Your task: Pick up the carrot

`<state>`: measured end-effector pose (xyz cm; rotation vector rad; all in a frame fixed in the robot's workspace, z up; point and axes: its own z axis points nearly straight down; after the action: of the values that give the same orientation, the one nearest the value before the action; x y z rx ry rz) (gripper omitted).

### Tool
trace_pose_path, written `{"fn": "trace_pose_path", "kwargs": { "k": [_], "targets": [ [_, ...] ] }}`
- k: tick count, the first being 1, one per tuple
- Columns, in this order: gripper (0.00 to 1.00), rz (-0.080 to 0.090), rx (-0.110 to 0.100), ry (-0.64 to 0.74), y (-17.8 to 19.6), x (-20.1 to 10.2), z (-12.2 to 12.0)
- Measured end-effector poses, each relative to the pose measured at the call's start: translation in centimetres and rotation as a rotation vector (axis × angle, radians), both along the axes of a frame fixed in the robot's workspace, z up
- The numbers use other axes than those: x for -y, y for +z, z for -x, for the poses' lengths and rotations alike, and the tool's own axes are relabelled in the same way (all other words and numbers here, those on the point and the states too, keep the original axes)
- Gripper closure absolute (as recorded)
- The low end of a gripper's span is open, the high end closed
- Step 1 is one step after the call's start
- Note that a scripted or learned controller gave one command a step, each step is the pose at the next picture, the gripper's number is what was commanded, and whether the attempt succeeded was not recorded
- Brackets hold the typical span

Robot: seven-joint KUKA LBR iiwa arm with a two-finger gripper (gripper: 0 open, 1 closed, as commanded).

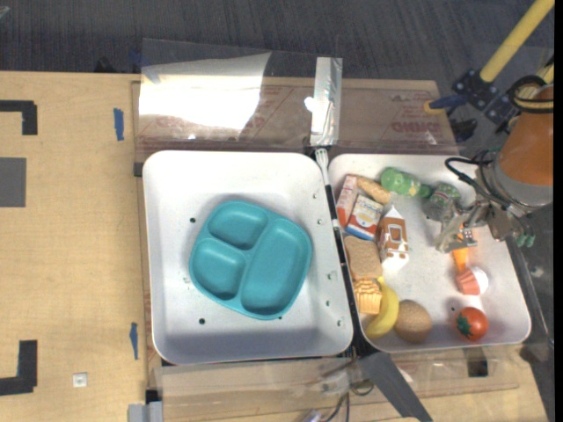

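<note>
We are looking down on two white bins side by side. The left bin is carrying a teal divided plate near its middle, with bare floor showing all round it out to the rim.

The right bin is crowded along its left wall: a small carton, a brown-and-white packet, a slice of bread, a yellow corn piece and a banana are lying in a line toward the near edge. A green vegetable is sitting near the far edge. A kiwi-brown round item and a tomato are resting along the near edge, and a red-and-white piece is lying by the right wall. Open floor is showing in the middle of this bin.

The gripper is hanging over the right part of the right bin, the arm entering across its right rim. The carrot is showing as a small orange piece just under the fingertips, toward the right wall. We are reading its long axis as running roughly from far edge to near edge, but it is too small and too covered to tell which end is the tip. We cannot tell whether the fingers are spread or closed, nor whether they are touching the carrot.
</note>
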<state>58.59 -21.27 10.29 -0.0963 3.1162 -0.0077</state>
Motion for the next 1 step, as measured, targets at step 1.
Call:
{"fn": "trace_pose_path", "kwargs": {
  "k": [1],
  "targets": [
    [1.0, 0.005, -0.012, 0.27, 11.26, 1.16, 4.78]
  ]
}}
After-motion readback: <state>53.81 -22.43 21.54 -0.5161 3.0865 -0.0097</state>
